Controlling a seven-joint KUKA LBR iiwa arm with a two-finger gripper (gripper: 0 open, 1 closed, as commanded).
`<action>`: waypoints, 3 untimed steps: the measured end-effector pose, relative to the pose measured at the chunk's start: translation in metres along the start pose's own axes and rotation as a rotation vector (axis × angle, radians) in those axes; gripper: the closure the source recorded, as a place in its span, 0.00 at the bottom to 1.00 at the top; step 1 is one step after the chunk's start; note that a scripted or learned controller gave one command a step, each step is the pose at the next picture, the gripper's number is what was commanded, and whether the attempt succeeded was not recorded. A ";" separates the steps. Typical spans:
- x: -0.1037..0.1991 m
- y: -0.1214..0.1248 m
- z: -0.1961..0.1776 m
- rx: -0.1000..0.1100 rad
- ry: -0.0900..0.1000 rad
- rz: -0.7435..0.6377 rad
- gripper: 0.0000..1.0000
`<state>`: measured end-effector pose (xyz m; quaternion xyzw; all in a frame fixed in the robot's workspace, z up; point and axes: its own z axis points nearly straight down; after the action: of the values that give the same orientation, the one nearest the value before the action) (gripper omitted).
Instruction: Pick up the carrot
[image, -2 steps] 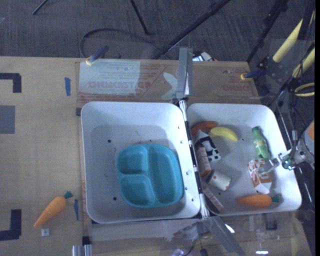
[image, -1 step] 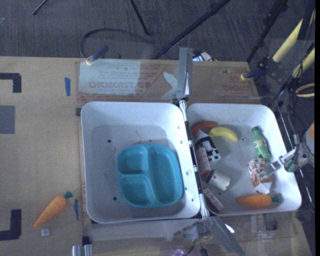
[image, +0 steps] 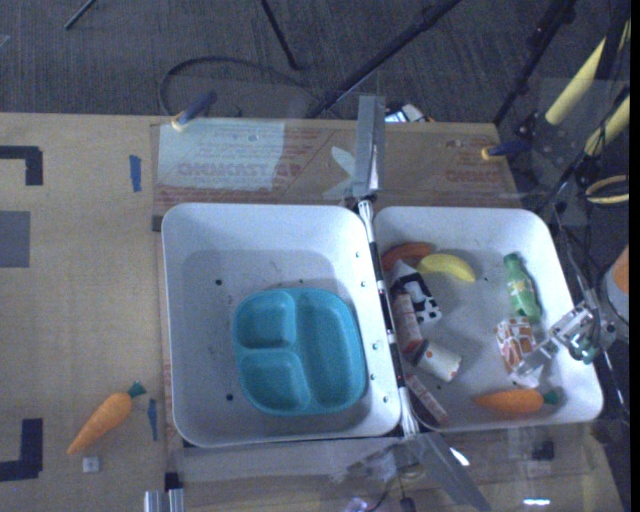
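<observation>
Two shallow white plastic bins sat side by side on the pale wooden bench (image: 80, 300). The left bin (image: 190, 240) held a smooth teal plastic tray (image: 298, 352) with three compartments and rounded corners, placed toward the near right of the floor, leaving bare floor along the far and left walls. The right bin (image: 480, 222) was more crowded: a curved yellow banana (image: 447, 267) and a reddish oblong piece (image: 407, 253) at the far side, a green bottle-shaped toy (image: 521, 287) toward the right wall, a black-and-white patterned block (image: 421, 299), a small white cylinder (image: 440, 361), and a crinkled white-and-orange packet (image: 515, 348). A tapered orange carrot with a green top (image: 512, 402) lay flat against the near wall of the right bin, its green end pointing right, with some free floor to its left. A second orange carrot (image: 100, 421) lay on the bench outside the left bin. The metal two-finger gripper (image: 577, 334) hung over the right rim of the right bin, just beside the packet and above the carrot; whether its fingers were spread or closed could not be told.
</observation>
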<state>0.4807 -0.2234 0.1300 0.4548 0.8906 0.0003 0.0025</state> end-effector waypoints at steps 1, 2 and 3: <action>-0.036 0.049 0.041 -0.002 0.000 -0.133 0.00; 0.000 0.000 0.043 -0.001 0.000 -0.145 0.00; 0.000 0.000 0.029 0.000 0.000 -0.202 0.00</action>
<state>0.4808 -0.2228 0.1013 0.3627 0.9319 0.0001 0.0026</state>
